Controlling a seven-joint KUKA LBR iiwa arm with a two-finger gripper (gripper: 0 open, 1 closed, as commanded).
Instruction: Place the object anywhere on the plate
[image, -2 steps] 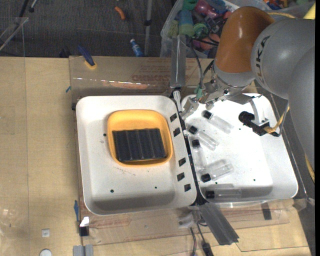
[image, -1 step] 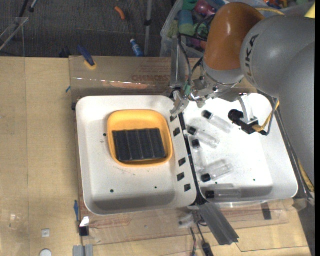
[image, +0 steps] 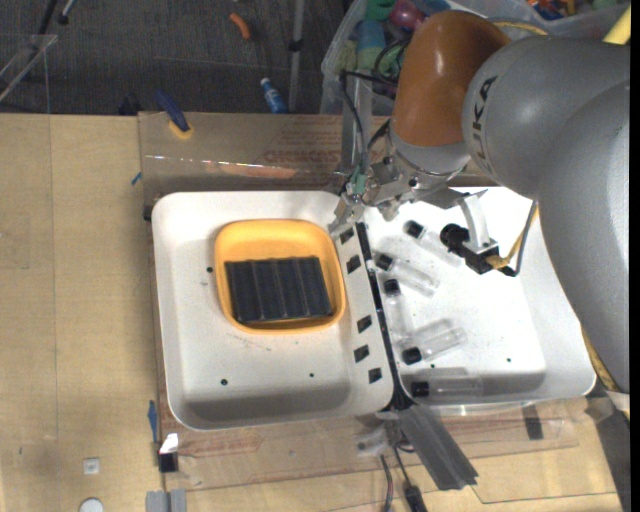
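A yellow plate (image: 228, 243) sits in the left bin (image: 190, 370), and a black ridged block (image: 279, 290) lies flat on it. My gripper (image: 362, 195) hangs over the far end of the divider between the two bins, just past the plate's far right corner. I see nothing held in it. In the right bin (image: 520, 340) lie several clear tubes with black caps, among them one (image: 408, 270) near the divider and one (image: 432, 340) further forward.
A black strip with white marks (image: 362, 290) runs along the divider between the bins. The big grey arm (image: 560, 120) covers the right bin's far right part. A further clear tube (image: 452, 382) lies at that bin's front edge.
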